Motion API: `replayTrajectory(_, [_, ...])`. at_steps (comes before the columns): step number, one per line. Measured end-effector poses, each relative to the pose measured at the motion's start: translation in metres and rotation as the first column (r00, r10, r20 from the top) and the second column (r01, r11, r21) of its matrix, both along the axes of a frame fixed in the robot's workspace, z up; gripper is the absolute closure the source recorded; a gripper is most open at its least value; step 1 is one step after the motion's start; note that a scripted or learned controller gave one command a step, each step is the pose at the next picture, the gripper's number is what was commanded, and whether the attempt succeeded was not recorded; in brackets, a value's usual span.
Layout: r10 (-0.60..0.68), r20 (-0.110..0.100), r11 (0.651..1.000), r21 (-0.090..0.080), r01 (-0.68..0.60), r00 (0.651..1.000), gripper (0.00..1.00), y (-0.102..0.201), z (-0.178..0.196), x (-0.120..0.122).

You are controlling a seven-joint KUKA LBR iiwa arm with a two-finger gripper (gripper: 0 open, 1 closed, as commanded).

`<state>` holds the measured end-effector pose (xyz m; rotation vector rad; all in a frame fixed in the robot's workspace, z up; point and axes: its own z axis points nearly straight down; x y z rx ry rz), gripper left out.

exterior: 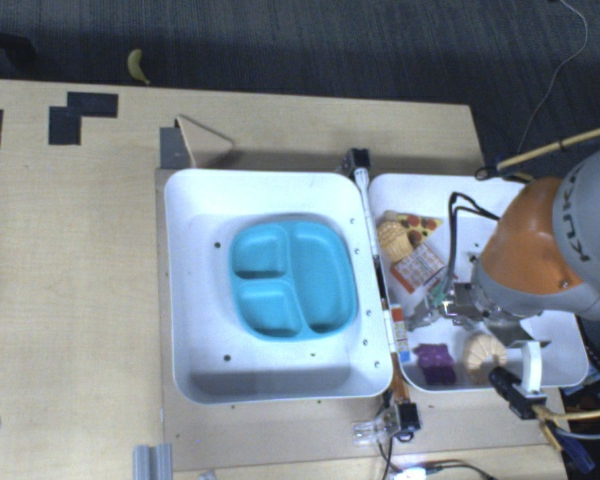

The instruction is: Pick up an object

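1. Two white bins: the left bin (195, 268) holds one blue three-compartment tray (293, 278).
2. The right bin (560, 368) holds four visible objects: one purple block (436, 362), one tan lump (482, 349), one red-and-white packet (418, 265), one brown-and-yellow toy (398, 232).
3. One gripper (442, 306) hovers just beside the packet; whether it grips anything cannot be told.

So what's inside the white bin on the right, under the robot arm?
The right bin holds a purple block, a tan lumpy thing, a packet and a yellowish toy. The arm covers its right part, so anything there is hidden.
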<state>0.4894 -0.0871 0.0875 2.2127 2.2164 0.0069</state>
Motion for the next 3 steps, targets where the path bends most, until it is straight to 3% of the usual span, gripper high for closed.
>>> replayTrajectory(1, [0.002,0.005,1.000,0.000,-0.002,1.000,1.00,0.000,0.012,0.002])
replayTrajectory(2, [0.004,-0.004,1.000,0.003,-0.004,1.000,1.00,-0.030,0.097,0.102])
replayTrajectory(3, [0.004,-0.007,1.000,0.003,-0.004,1.000,0.00,-0.030,0.096,0.101])
